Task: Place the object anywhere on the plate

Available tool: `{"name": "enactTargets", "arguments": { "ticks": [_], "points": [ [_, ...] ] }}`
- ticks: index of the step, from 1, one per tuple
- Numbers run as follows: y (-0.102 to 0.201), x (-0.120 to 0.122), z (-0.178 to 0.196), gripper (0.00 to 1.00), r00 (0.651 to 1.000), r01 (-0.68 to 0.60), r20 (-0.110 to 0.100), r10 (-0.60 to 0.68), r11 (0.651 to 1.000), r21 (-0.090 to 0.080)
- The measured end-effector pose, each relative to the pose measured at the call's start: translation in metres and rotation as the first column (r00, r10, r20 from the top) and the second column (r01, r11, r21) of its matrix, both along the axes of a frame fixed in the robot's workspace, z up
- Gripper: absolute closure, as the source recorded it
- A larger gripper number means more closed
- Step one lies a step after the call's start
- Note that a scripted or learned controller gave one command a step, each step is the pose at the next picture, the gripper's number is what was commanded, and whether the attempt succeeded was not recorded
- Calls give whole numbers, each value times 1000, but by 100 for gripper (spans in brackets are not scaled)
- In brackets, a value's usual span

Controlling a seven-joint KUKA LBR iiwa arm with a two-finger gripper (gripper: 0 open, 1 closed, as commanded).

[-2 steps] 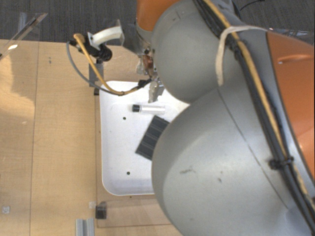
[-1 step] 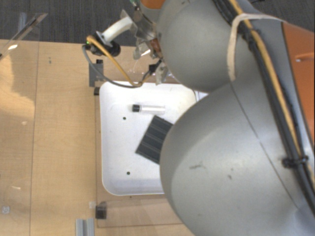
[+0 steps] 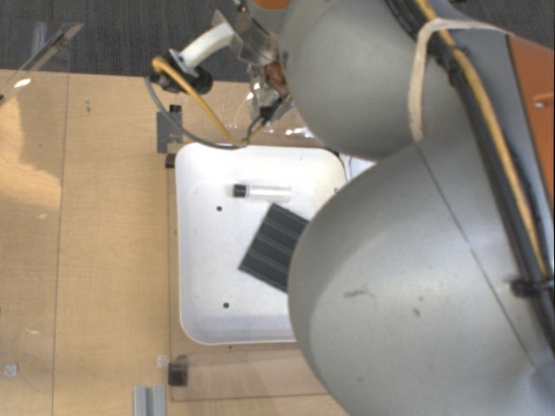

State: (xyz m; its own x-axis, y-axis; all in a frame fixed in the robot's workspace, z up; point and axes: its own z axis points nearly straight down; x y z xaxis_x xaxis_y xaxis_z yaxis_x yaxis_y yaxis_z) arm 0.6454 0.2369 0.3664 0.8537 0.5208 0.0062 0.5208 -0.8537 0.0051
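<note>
A: Found open room anywhere in the left bin [image 3: 204, 258]?

B: Plenty along its left wall and near rim, bare white floor but for two small dark specks. Saw pale bench [image 3: 87, 232] beyond the left rim too.

A: And located the task's thing?

B: Spotted the clear tube [image 3: 260, 191] lying flat on the bin floor close to the far rim, black cap at its left end. Lay just beyond the dark ribbed plate [image 3: 276, 248], apart from it, not on it.

A: Saw the plate whole?

B: No. Sat tilted near the bin's middle, right edge and lower corner covered by the grey arm [image 3: 416, 232]. Lost the bin's right side under that same bulk.

A: Read the gripper [image 3: 263, 100]?

B: Barely. Hung past the bin's far rim, well above the tube, tangled among a yellow cable [image 3: 195, 94] and small parts. Could not tell whether wide or narrow, nor make out anything held.
</note>
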Motion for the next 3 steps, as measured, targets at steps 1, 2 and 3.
{"name": "enactTargets", "arguments": {
  "ticks": [1, 2, 3],
  "points": [
    [-17, 13, 68, 100, 983, -181, -5, 181, 983, 0],
    [-1, 15, 12, 100, 958, -286, -8, 286, 958, 1],
    [-1, 17, 69, 100, 813, -582, -3, 582, 813, -1]
  ]
}}
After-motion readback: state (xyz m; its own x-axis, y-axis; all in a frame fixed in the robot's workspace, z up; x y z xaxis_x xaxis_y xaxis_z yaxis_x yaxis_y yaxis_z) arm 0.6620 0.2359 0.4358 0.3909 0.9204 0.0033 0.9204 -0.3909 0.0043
